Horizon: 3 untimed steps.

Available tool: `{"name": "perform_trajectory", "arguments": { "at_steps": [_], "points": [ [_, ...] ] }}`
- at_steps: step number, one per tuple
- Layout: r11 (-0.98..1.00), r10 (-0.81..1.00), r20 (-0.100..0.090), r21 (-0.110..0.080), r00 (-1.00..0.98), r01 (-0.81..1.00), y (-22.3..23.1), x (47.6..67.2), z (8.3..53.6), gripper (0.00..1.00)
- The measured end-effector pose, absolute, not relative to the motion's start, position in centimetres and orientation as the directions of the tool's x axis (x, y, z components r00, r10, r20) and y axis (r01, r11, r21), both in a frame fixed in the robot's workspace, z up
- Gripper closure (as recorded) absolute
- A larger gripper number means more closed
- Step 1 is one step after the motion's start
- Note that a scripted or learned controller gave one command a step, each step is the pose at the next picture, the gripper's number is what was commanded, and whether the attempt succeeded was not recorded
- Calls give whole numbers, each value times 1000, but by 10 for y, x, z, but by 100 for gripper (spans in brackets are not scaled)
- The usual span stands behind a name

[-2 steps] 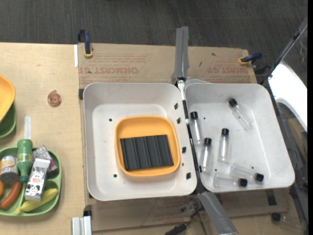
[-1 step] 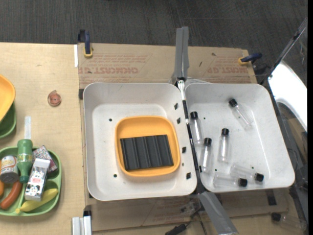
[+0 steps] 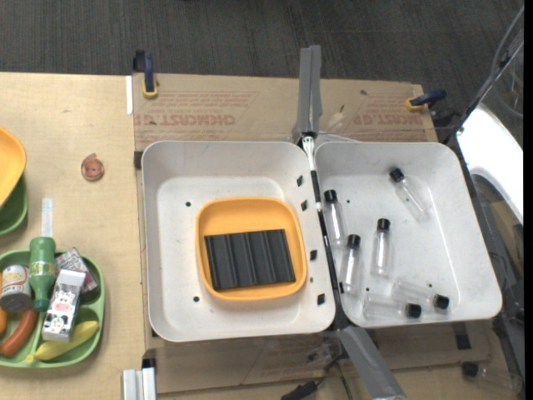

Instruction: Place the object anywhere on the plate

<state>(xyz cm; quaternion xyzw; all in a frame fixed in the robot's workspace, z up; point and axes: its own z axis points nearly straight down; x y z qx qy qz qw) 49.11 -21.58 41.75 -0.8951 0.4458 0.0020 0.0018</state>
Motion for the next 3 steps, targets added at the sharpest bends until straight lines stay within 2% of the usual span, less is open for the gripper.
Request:
{"name": "perform_trajectory", "arguments": {
  "at_steps": [1, 2, 3],
  "points": [
    [-815, -580, -3, -5, 815, -580, -206, 496, 423, 0],
    [-968, -250, 0, -7, 968, -250, -217, 488, 373, 0],
    [-969, -248, 0, -18, 969, -248, -215, 490, 382, 100]
  ]
}}
